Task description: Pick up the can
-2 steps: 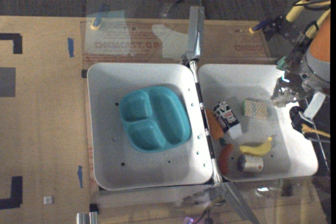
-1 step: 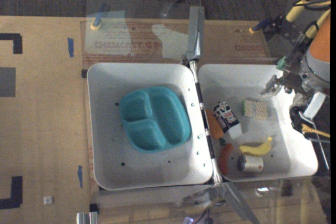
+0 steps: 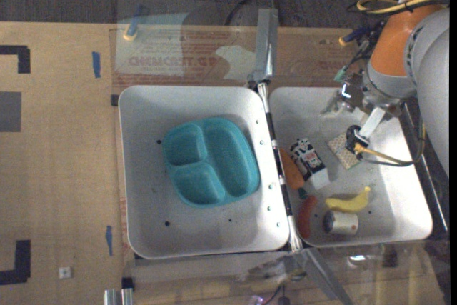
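The can point(image 3: 341, 223) is a small silver cylinder lying on its side near the front edge of the right bin point(image 3: 410, 196). A yellow banana point(image 3: 348, 201) lies just behind it, and a red object point(image 3: 307, 215) is at its left. My gripper point(image 3: 350, 122) hangs over the back part of the right bin, well behind the can and apart from it. Nothing shows in its grasp. The grey arm with its orange band point(image 3: 400, 46) comes in from the upper right.
The right bin also holds a black-and-white patterned carton point(image 3: 308, 158), an orange carrot-like piece point(image 3: 290, 166) along the left wall and a tan square pad point(image 3: 344, 151) under the gripper. A teal divided plate point(image 3: 211, 161) lies in the left bin point(image 3: 143, 118).
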{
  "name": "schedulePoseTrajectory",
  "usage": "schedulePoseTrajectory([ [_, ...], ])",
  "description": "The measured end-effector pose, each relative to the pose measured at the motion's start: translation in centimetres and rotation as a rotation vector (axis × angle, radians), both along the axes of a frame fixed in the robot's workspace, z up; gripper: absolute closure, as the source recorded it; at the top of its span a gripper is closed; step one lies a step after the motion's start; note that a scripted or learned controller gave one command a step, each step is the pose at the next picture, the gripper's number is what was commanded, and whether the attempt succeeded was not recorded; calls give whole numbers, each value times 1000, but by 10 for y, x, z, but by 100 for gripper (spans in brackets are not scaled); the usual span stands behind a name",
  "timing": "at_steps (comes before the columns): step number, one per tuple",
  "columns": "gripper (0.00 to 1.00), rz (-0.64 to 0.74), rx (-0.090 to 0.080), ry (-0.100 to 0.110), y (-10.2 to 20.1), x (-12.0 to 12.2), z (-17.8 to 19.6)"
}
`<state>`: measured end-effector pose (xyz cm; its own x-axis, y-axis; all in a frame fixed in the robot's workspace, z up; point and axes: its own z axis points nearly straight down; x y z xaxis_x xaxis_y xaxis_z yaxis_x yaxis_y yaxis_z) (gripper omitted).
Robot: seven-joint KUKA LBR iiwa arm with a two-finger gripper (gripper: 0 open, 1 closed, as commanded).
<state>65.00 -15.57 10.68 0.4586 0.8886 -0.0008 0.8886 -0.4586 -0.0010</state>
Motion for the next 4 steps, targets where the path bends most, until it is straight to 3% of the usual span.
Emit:
schedulePoseTrajectory([
  [1, 100, 4, -2, -2, 2, 2, 12],
  [2, 100, 39, -1, -2, 54, 18, 129],
  [3, 0, 40, 0, -2, 55, 17, 128],
  [4, 0, 2, -1, -9, 23, -16, -1],
])
